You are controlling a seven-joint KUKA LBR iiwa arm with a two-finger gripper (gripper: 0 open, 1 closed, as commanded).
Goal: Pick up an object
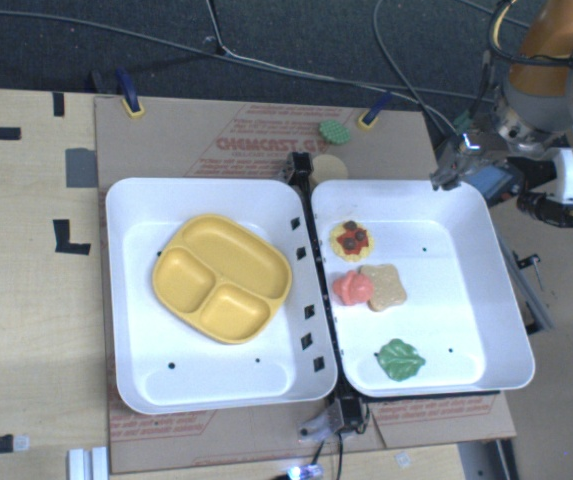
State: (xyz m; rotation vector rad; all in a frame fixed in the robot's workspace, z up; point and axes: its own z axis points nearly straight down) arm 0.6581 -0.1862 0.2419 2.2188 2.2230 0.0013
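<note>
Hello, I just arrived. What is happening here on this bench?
A robot arm is set to pick up an object. Its gripper hovers by the far right corner of the right bin, holding nothing. That bin has a small pizza toy, a pink and tan piece and a green leaf. The left bin holds a yellow divided tray.

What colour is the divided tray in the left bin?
Yellow: the divided tray is plain yellow all over, seen clearly in the camera view.
</note>
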